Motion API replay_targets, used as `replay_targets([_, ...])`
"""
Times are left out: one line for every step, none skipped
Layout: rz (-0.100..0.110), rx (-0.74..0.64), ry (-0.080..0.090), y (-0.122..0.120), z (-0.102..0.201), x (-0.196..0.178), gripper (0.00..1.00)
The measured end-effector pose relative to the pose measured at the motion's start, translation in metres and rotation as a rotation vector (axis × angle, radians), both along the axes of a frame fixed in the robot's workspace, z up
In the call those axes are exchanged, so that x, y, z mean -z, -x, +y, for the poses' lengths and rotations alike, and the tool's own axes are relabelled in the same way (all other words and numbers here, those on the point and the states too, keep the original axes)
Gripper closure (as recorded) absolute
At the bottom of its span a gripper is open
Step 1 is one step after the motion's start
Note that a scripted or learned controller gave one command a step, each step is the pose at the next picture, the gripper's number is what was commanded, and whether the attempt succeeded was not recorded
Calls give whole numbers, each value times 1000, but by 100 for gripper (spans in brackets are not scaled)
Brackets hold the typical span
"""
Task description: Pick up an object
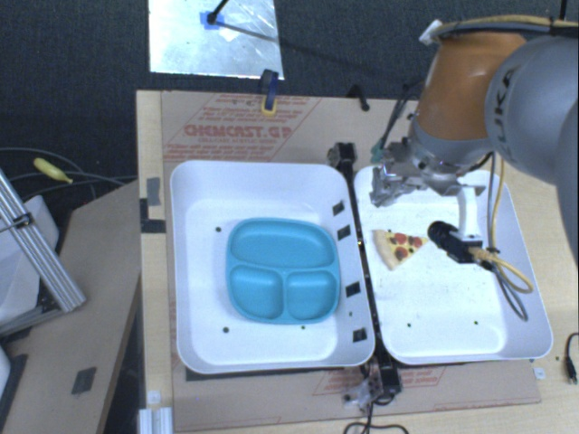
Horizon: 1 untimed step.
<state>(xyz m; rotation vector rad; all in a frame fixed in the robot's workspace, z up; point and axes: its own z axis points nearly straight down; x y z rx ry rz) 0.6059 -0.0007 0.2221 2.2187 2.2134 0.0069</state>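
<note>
Yellow pizza slice toy (397,246) sits mid-frame in the right bin (452,333), gripper (387,188) hanging just above and up-left of it with nothing between its fingers, and a blue divided plate (280,271) lies in the left bin (204,333).

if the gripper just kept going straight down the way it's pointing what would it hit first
Probably the bare floor of the right bin. The gripper points down near that bin's far left corner, and the pizza slice lies nearer the camera, seemingly off that line; depth is unclear.
</note>
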Motion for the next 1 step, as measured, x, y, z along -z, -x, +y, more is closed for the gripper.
replay_targets([11, -2, -3, 22, 11, 40, 100])
